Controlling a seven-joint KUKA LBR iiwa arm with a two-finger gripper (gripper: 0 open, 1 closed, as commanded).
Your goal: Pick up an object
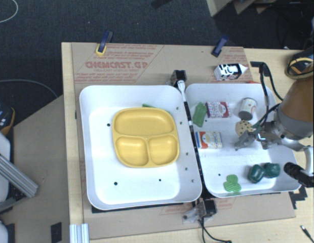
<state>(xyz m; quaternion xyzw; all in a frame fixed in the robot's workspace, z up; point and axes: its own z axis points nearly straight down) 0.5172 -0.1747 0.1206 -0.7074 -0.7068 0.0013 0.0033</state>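
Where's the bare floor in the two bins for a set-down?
Left bin: a bare strip all round the yellow tray, widest along the near edge. Right bin: a bare patch between the small box and the light green piece. Its far half is crowded: green block, packet, cup, with the gripper beside them.

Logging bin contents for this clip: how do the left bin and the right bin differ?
The left bin holds one large yellow divided tray; the right bin holds several small items, among them a green block and a small white box. The gripper is over the right bin, not the left bin. Both are shallow and white.
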